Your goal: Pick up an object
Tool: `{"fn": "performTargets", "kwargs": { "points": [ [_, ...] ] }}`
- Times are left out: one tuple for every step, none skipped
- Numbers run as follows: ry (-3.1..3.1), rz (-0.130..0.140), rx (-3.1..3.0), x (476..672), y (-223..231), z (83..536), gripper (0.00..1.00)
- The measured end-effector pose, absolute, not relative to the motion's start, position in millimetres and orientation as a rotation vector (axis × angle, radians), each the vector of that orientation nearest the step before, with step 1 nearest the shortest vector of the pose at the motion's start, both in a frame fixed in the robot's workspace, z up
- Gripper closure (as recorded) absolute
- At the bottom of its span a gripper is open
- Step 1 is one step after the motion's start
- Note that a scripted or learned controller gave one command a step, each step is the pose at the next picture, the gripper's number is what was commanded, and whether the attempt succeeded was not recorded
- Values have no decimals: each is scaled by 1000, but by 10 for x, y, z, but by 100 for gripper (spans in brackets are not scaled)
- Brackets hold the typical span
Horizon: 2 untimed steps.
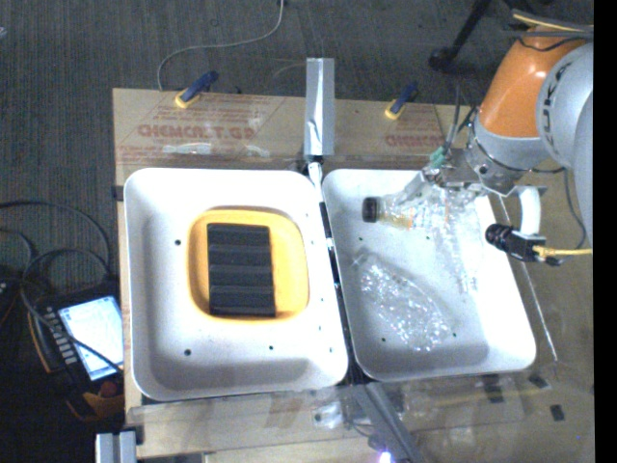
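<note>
A clear plastic bottle with a black cap lies on its side near the back of the right bin, cap pointing left. My gripper hangs at the end of the grey and orange arm, right over the bottle's far end at the bin's back right. A crumpled clear plastic bag lies in the middle of the same bin. In the left bin rests a yellow block with a black ribbed top.
A metal post stands behind the divider between the bins. Two blue and yellow clamps hold the cardboard backing at the rear. A black cable end juts from the arm over the right bin's right rim.
</note>
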State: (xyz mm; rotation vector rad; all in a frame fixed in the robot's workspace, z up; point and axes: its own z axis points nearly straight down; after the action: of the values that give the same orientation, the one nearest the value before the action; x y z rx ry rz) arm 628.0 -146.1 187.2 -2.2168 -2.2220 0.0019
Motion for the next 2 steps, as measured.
{"fn": "performTargets", "kwargs": {
  "points": [
    [-2311, 7, -2132, 6682, -1891, 2025, 0],
    [-2179, 2, -2261, 6683, -1039, 2155, 0]
  ]
}}
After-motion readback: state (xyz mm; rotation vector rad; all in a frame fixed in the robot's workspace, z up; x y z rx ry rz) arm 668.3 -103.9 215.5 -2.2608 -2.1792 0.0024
